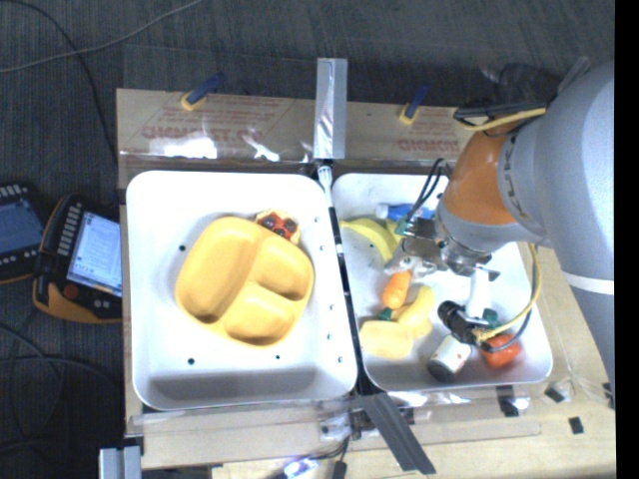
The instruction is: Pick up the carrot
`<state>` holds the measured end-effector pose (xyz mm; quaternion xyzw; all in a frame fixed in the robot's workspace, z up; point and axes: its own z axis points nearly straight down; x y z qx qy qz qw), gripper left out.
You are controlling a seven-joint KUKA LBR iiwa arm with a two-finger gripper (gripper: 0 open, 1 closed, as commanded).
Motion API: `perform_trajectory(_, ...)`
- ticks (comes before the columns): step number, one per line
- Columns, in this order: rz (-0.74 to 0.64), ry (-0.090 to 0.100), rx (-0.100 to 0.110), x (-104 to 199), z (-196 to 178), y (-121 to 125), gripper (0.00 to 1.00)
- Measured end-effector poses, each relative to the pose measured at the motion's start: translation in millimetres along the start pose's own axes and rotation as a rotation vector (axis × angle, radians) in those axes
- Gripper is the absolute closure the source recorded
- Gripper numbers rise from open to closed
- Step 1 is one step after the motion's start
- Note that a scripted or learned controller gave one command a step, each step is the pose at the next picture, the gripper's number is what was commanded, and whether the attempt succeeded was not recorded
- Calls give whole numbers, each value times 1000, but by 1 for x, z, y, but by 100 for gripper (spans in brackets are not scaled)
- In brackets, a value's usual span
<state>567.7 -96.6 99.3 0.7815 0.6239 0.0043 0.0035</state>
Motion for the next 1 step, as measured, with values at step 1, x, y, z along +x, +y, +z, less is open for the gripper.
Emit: perform_trajectory(1,73,-7,13,50,-83,30,100)
